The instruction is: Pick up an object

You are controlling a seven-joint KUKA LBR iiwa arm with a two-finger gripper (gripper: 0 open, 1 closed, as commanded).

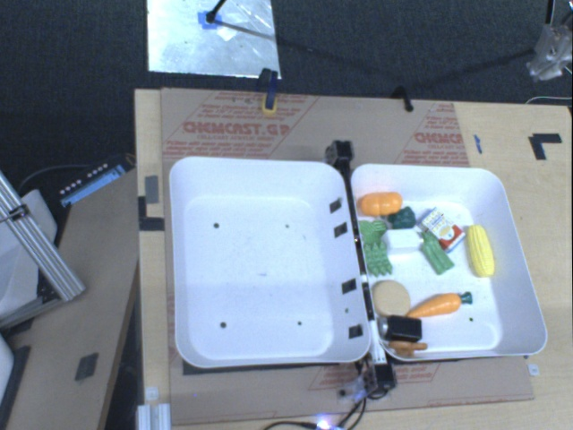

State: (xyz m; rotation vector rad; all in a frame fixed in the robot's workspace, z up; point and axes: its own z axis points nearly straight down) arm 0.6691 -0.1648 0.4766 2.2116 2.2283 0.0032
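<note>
Tool [551, 50] at the upper right edge, pale grey and metallic, beyond the corner of the worktop [148, 150]; cannot tell whether open or closed.

Down and left of it, two shallow white plastic bins with rounded corners, side by side on brown printed cardboard [304, 124].

Right bin [483, 330], the nearer to the tool, holding every pickable thing, all well apart from the tool:
- Nearest the tool: corn [481, 249], yellow, ribbed, oblong.
- Further left: box [441, 227], small, red and white, with a flat green strip [436, 253] just beside it.
- Beyond those: white block [403, 238], a leafy green piece [376, 245] and a dark green lump [403, 218].
- Above these: orange lump [380, 203], smooth and rounded.
- Lower down, farther from the tool: disc [391, 296], tan and flat.
- Beside the disc: carrot [436, 305], orange, tapered, green-tipped.
- At the bin's lower edge: black block [405, 328].

Left bin [260, 267] farthest from the tool, with a smooth white floor and a few small dark dots.
</note>
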